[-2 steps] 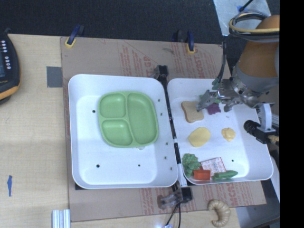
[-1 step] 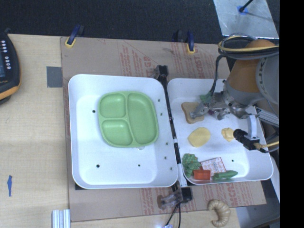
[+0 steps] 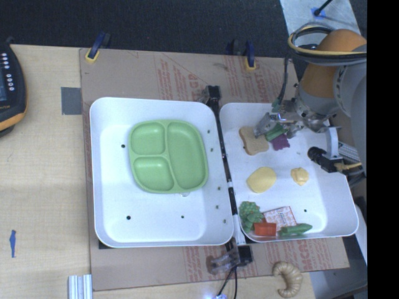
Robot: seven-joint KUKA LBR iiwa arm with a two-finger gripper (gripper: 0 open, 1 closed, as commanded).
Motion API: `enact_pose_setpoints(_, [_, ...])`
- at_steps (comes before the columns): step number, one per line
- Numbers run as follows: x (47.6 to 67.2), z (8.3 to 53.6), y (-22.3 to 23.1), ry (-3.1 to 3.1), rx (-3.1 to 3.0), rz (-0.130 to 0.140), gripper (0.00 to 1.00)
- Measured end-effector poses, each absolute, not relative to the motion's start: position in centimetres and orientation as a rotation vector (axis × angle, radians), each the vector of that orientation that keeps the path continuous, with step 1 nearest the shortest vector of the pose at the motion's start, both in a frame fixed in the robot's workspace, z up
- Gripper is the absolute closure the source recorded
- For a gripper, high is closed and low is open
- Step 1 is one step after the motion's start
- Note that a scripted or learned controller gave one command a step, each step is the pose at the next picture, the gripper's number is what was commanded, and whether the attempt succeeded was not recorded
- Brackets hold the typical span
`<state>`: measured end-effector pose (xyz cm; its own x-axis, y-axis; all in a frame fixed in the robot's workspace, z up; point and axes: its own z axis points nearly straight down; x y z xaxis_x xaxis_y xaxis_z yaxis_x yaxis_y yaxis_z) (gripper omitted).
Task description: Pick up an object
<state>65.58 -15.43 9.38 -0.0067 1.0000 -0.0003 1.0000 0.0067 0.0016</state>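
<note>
- The bench [image 3: 43, 185] carries a cardboard sheet [image 3: 156, 73] with two white bins side by side on it.
- Left bin [image 3: 112, 223] — a green divided plate [image 3: 168, 156] lies near its middle.
- Right bin [image 3: 336, 210] — the grey arm [image 3: 324, 73] reaches over its far right corner.
- The pincer [image 3: 277, 124] hangs low near the bin's far edge, just above a tan bread-shaped piece [image 3: 252, 141] and a small purple piece [image 3: 281, 142]; whether its tips are spread or pressed together, I cannot tell.
- Mid-bin lie a pale yellow lump [image 3: 261, 179] and a smaller yellow piece [image 3: 300, 175].
- Along the near edge: green leafy piece [image 3: 250, 212], red-and-white packet [image 3: 280, 217], red block [image 3: 264, 229], green pod [image 3: 295, 230].
- A tan croissant [image 3: 288, 278] sits outside the bins, on the cardboard's near edge.
</note>
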Motion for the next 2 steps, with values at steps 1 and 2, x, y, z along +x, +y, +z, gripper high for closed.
enact_pose_setpoints(1, [65.7, 9.3, -19.9, 2.222, 2.218, -0.001, 0.00])
enact_pose_setpoints(2, [63.7, 9.4, -19.2, 2.224, 2.219, -0.003, 0.00])
